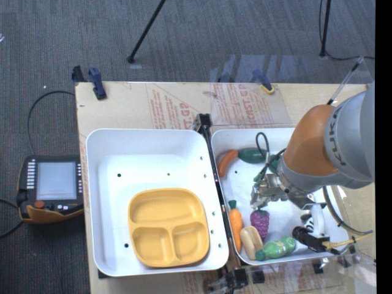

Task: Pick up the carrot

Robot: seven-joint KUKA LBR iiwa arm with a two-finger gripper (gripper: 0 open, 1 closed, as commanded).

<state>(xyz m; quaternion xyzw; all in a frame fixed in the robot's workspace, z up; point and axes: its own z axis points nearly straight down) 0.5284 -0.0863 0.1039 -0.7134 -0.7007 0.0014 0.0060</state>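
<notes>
Camera view: a slanted look down on a counter [153, 106] carrying two shallow white bins side by side.
Left bin [104, 158]: holds a yellow divided plate [168, 226] with three compartments, lying toward the near right part of the bin.
Right bin [278, 135]: holds the toy foods and the working end of the arm.
Carrot [236, 223]: orange with a green top, lying along the left wall of the right bin, top pointing far, tip pointing near; it is apart from the tool.
Neighbours of the carrot: a hot dog bun [250, 242] just beside its near end on the right; a purple bunch of grapes [260, 222] to the right of it; a green vegetable [277, 248] at the near wall.
Far left corner of the right bin: an orange sausage-shaped piece [227, 162] and a dark green piece [251, 155] next to it.
Arm [331, 146]: grey with an orange band, entering from the right over the right bin.
Tool [264, 195]: low over the middle of the right bin, just beyond the grapes and to the right of the carrot; whether its fingers are apart or together cannot be told.
Floor, left of the counter: a handheld control pendant [52, 188] with a screen.
</notes>
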